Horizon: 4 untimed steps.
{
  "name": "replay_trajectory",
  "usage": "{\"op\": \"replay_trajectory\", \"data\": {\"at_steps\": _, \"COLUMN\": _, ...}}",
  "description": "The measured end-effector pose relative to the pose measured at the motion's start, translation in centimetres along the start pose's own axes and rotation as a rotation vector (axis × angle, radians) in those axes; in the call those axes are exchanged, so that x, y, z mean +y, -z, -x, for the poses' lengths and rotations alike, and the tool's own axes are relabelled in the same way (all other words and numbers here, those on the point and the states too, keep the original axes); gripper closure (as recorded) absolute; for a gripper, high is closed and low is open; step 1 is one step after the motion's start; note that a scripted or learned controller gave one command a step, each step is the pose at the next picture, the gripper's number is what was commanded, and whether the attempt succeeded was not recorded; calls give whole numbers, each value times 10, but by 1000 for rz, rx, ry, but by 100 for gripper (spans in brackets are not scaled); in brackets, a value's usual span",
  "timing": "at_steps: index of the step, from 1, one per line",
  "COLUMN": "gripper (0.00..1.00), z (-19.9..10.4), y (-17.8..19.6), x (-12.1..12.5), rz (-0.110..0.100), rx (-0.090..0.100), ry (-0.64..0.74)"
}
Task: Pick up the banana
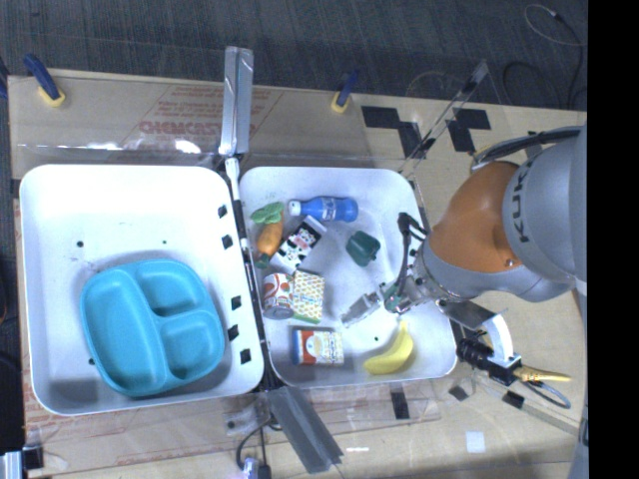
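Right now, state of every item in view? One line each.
banana: lying in right bin, near front wall, not held
gripper: above the banana, nothing seen between fingers
blue bottle: on its side
carrot: lying by the left wall of its bin
teal cup: tipped over
red carton: lying flat
blue tray: flat in left bin, compartments up

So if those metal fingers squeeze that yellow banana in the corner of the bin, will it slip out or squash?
The banana looks smooth and glossy, so it may slip. Its curved shape, thicker in the middle, probably grips best across the middle. It lies close to the bin's front wall, so a push might just wedge it there. The gripper hovers just above it.
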<state>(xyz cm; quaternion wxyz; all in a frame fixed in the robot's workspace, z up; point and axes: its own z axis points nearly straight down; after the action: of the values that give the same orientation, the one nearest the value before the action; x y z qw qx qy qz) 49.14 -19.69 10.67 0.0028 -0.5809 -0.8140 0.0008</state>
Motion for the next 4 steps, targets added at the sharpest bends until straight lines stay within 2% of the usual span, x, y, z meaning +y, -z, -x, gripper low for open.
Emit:
{"op": "replay_trajectory", "data": {"at_steps": 1, "gripper": 0, "z": 8, "y": -17, "x": -18, "rz": 1, "rx": 1, "ry": 32}}
{"op": "replay_trajectory", "data": {"at_steps": 2, "gripper": 0, "z": 17, "y": 103, "x": 9, "rz": 1, "rx": -1, "ry": 67}}
{"op": "replay_trajectory", "data": {"at_steps": 3, "gripper": 0, "z": 8, "y": -17, "x": -18, "rz": 1, "rx": 0, "ry": 107}}
{"op": "replay_trajectory", "data": {"at_steps": 4, "gripper": 0, "z": -44, "y": 49, "x": 0, "rz": 0, "rx": -1, "ry": -103}}
